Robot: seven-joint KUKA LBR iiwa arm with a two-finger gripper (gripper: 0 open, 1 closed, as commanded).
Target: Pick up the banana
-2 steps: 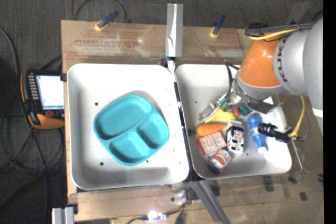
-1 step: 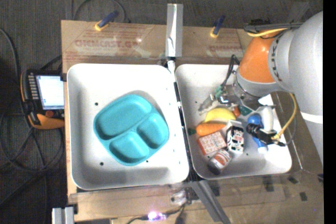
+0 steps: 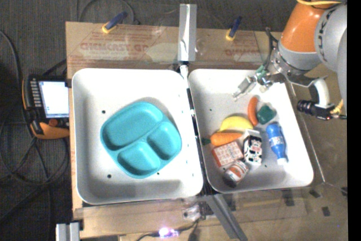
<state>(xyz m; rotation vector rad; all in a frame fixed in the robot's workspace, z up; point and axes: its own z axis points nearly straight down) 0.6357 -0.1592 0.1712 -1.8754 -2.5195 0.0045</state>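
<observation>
The yellow banana (image 3: 237, 122) lies in the right bin (image 3: 214, 93), near its middle, partly tucked under an orange carrot (image 3: 228, 137) on its near side. My gripper (image 3: 246, 85) hovers over the far part of the right bin, above and slightly right of the banana and apart from it. Nothing shows in its grasp. The grey arm with its orange band (image 3: 307, 20) reaches in from the upper right.
Around the banana lie a small orange-red piece (image 3: 253, 106), a green object (image 3: 265, 114), a blue bottle (image 3: 276, 143), a red box (image 3: 228, 153), a black-and-white item (image 3: 254, 149) and a can (image 3: 236, 172). The left bin (image 3: 90, 93) holds a teal divided plate (image 3: 142, 138).
</observation>
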